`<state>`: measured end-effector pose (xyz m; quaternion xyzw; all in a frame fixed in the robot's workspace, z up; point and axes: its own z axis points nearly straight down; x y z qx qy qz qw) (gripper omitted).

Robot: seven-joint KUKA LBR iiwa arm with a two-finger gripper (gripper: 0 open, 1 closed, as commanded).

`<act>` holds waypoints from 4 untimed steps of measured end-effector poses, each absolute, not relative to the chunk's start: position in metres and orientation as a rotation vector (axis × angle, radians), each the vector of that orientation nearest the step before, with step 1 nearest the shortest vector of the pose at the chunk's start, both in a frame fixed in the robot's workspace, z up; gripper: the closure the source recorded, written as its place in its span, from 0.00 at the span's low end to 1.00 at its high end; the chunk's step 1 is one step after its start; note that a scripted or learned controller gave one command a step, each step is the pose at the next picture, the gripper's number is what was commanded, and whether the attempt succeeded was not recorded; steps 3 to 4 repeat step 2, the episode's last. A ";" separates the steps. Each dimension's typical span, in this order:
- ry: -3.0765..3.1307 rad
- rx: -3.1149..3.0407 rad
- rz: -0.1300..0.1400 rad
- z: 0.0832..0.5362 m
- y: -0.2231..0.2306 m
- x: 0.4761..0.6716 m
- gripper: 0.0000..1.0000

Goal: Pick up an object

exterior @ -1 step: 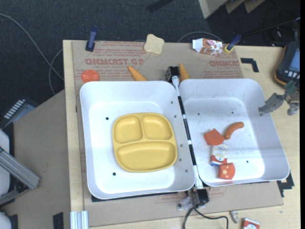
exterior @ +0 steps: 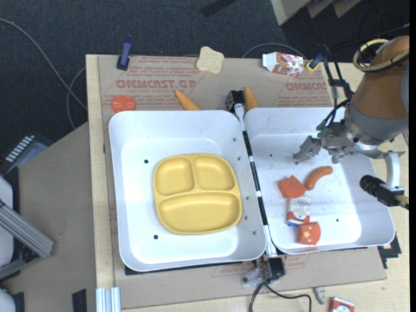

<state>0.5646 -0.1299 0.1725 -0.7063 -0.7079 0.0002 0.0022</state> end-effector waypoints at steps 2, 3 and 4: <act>-2.221 -2.223 -0.001 0.094 -0.092 0.535 1.00; -2.221 -2.223 -0.001 0.094 -0.092 0.535 1.00; -2.221 -2.223 -0.001 0.094 -0.092 0.535 1.00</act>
